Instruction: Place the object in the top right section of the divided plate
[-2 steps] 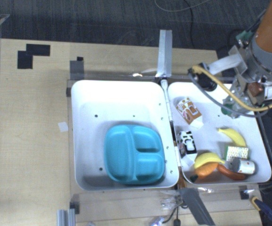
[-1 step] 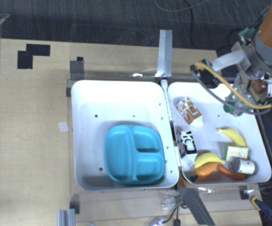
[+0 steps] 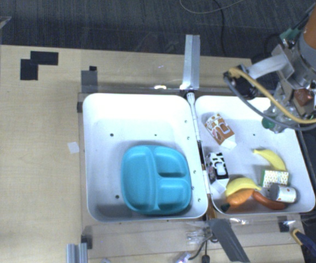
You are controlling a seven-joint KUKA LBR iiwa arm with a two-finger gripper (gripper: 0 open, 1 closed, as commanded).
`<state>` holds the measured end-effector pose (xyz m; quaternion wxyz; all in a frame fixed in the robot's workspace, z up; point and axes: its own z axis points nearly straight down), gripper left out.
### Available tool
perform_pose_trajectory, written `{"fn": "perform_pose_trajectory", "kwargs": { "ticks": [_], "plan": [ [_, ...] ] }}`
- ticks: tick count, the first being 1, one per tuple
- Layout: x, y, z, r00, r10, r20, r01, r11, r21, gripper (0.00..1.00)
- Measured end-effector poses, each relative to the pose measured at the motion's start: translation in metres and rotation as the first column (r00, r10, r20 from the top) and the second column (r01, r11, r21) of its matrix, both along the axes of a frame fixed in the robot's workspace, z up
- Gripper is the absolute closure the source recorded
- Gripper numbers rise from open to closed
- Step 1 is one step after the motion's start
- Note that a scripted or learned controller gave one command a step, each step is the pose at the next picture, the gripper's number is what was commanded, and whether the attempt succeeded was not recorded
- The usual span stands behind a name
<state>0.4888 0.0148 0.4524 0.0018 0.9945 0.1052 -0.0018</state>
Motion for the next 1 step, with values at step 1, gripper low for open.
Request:
{"fn": "perform_pose_trajectory", "kwargs": {
  "ticks": [1],
  "plan": [
    [0.0008,0.0000,0.0093,1.000,0.001,-0.001,-0.001,1.000,-0.001,1.00]
  ]
}}
